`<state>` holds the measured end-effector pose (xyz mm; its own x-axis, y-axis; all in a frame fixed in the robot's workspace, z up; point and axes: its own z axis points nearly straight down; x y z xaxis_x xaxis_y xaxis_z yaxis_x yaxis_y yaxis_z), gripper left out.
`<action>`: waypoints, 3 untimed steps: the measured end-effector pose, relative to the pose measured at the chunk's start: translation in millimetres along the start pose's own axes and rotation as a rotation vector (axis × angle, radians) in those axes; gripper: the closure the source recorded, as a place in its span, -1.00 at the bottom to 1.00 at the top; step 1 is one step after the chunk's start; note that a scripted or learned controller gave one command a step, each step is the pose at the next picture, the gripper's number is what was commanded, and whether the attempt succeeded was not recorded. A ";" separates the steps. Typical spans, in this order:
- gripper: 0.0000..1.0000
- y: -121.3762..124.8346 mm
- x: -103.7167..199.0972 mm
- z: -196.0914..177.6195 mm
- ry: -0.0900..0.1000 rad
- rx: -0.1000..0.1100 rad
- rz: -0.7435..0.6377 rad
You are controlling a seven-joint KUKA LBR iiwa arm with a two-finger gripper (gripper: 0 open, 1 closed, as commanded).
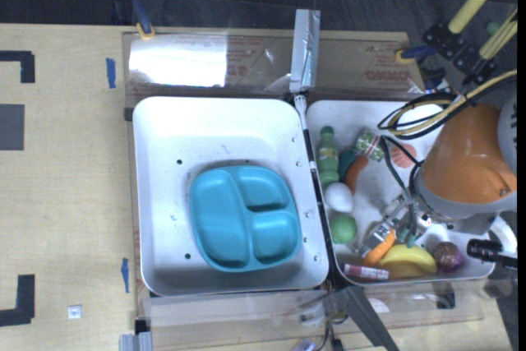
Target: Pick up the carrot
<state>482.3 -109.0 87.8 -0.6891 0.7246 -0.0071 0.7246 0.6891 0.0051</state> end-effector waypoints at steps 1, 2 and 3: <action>1.00 1.7 -1.4 -11.3 -0.005 -0.005 0.001; 1.00 35.9 37.9 -98.6 0.003 0.000 0.054; -1.00 34.2 37.9 -96.8 0.006 0.004 0.057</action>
<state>480.2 -57.9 184.5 -0.6466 0.7628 -0.0013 0.7628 0.6466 0.0018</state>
